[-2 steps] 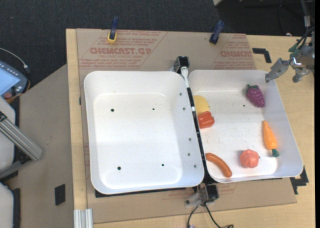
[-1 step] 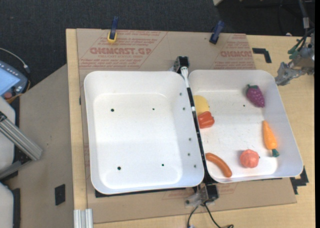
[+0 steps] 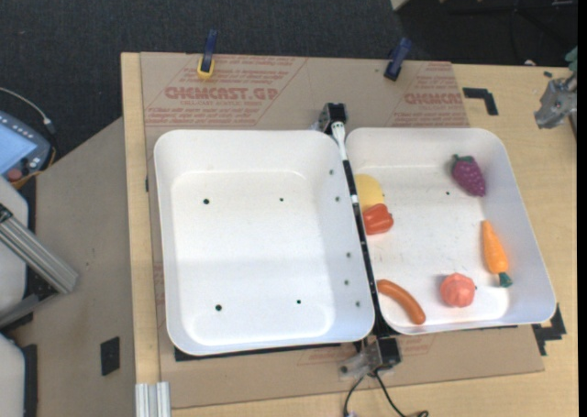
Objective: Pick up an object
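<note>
The right bin [image 3: 514, 177] holds several toy foods. A purple grape bunch [image 3: 468, 174] lies at its far right and an orange carrot [image 3: 495, 253] along its right wall. A pinkish-red round fruit [image 3: 458, 290] and an orange-red sausage [image 3: 402, 301] lie near the front. A yellow piece [image 3: 369, 190] and a red piece [image 3: 378, 219] sit against the divider. A grey part of my gripper [image 3: 556, 102] shows at the right edge, beyond the bin's far right corner, well away from every object.
The left bin [image 3: 163, 223] adjoins the right one on a brown board [image 3: 275, 85]. A yellow clamp [image 3: 207, 63] and a blue clamp [image 3: 398, 58] hold the board's far edge. Cables run by the front clip [image 3: 376, 360].
</note>
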Controlling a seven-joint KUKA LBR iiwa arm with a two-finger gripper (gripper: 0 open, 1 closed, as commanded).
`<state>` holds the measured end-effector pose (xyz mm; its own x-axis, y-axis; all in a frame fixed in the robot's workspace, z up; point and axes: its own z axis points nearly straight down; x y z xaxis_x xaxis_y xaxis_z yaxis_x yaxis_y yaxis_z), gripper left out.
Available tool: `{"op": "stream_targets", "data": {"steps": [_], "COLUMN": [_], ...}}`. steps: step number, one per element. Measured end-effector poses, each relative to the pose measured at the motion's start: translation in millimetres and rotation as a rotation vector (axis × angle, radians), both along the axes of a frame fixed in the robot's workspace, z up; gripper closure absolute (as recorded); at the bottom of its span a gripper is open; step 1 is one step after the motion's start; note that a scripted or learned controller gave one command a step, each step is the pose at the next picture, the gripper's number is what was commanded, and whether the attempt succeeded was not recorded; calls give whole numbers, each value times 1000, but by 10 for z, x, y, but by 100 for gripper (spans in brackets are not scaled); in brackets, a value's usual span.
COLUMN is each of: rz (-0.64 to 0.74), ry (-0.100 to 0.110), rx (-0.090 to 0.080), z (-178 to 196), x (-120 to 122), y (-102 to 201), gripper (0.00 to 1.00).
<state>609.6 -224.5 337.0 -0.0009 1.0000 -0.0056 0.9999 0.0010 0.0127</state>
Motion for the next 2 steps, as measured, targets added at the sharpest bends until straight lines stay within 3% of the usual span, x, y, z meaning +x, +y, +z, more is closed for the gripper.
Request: {"op": "stream_targets", "data": {"steps": [1, 2], "rz": [5, 7], "ry": [5, 4], "rx": [4, 6], "z": [344, 893], "x": [-60, -209], "y": [511, 1310], "gripper": [100, 100]}}
